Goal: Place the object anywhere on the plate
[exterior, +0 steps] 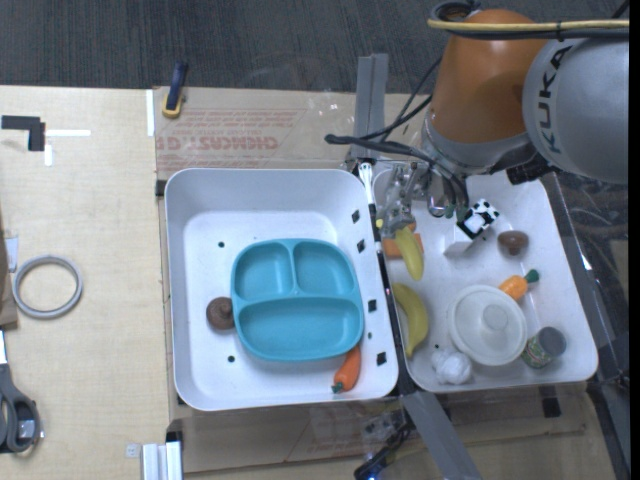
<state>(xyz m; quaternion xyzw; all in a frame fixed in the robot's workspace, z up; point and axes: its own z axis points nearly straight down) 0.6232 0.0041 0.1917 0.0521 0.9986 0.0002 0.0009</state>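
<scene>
Gripper [402, 211] sits low over the near-left part of the right bin [570, 268], close to the wall shared with the left bin [185, 298]. Can't tell if it's closed on anything; metal parts blur together. A yellow-orange piece [409, 253] lies right under it, touching or nearly so, contact unclear. Grey arm with orange band [480, 78] fills the upper right.

Blue plate [297, 299], three compartments, rests in the middle of the left bin, nothing on it. Brown round object [219, 313] sits just beside the plate's left edge on the bin floor. Carrot [348, 370] lies by the plate's lower right corner, against the bin wall.

Right bin also has a banana [411, 316] along its left wall, white bowl [488, 323] in the middle, small orange carrot [516, 286] just beside the bowl, brown lump [513, 241], black-and-white cube [479, 219], a can [545, 347] and a white crumpled thing [452, 368].

Tape ring [45, 286] lies on the bench, well left of the bins.
</scene>
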